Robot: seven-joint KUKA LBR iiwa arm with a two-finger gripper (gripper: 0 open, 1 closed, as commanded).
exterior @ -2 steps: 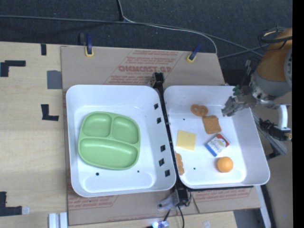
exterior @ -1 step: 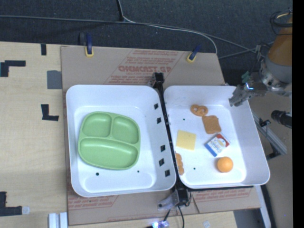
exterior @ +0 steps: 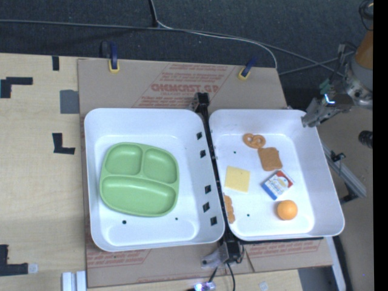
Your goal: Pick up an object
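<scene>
A cardboard sheet (exterior: 182, 80) covers the bench, held at its far edge by two yellow-and-blue clamps, one at about eleven o'clock (exterior: 113, 60) and one nearer one o'clock (exterior: 245, 71). On it lie the two bins side by side. The left bin (exterior: 97, 126) holds a green divided plate (exterior: 139, 179) with three compartments, sitting toward the bin's nine o'clock side. The right bin (exterior: 315, 223) holds the loose items: a pretzel (exterior: 254, 140) at twelve o'clock, a brown toast slice (exterior: 270, 158) just beside it toward four o'clock, a yellow cheese square (exterior: 237, 179) near the middle-left, a brown cookie (exterior: 228, 207) against the bin's wall at seven o'clock, a small blue, white and red packet (exterior: 277, 184) at three o'clock of the cheese, and an orange (exterior: 287, 210) at five o'clock. The gripper (exterior: 315, 115) hangs at the right bin's two o'clock corner, above the rim, apart from every item; whether it is wide or narrow I cannot tell.
</scene>
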